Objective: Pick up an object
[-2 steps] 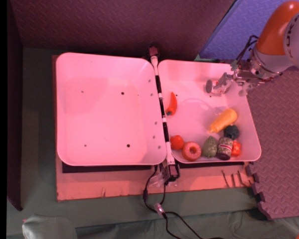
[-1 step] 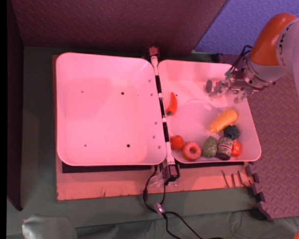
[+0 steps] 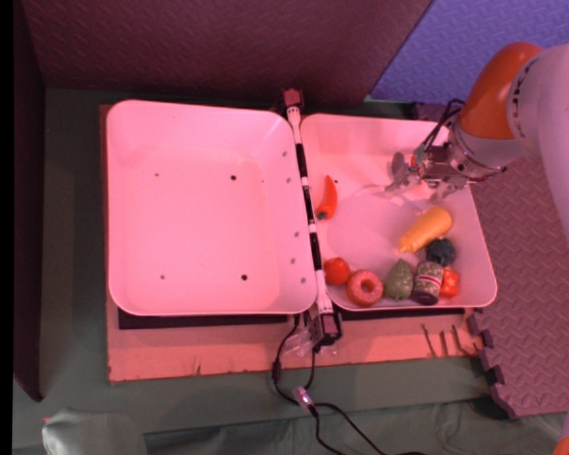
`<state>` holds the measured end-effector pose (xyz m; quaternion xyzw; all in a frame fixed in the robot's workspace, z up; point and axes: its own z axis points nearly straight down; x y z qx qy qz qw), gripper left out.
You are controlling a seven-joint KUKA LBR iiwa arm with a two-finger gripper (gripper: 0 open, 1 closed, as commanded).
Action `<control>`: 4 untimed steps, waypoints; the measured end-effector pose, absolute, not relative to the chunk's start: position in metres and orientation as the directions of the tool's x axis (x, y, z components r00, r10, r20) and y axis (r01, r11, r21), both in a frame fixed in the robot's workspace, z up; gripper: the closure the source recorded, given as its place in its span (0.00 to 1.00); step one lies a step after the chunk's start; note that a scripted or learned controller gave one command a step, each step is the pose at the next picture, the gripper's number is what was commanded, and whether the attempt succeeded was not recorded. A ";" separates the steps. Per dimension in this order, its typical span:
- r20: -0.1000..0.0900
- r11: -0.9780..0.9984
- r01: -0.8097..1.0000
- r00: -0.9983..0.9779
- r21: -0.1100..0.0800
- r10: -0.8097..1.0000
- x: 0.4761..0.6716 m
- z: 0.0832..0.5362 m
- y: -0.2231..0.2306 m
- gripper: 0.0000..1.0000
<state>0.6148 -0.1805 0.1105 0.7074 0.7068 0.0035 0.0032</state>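
The tool (image 3: 419, 180) hung over the upper right part of the right bin (image 3: 360, 140), its grey wrist and orange band reaching in from the right; whether it was apart or together I could not tell (the view was too small and blurred there), and nothing showed clamped in it. Just below it lay a yellow cone-shaped object (image 3: 427, 228), tilted, apart from the tool. Beside that sat a dark round object (image 3: 442, 250). Along the bin's near edge stood a row: a red ball (image 3: 337, 271), a pink ring (image 3: 365, 287), a green lumpy piece (image 3: 399, 280), a dark can (image 3: 428, 282) and a small red piece (image 3: 449, 282), close together. An orange pepper-like piece (image 3: 327, 198) lay near the divider between bins. The left bin (image 3: 209, 207) sat beside it on the counter (image 3: 209, 354).
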 end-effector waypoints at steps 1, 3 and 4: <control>0.001 0.000 1.000 0.000 0.013 1.000 0.618 0.106 -0.180 0.00; -0.004 -0.002 1.000 0.002 0.011 1.000 0.623 0.166 -0.184 1.00; -0.005 -0.003 1.000 0.003 0.013 1.000 0.616 0.227 -0.183 1.00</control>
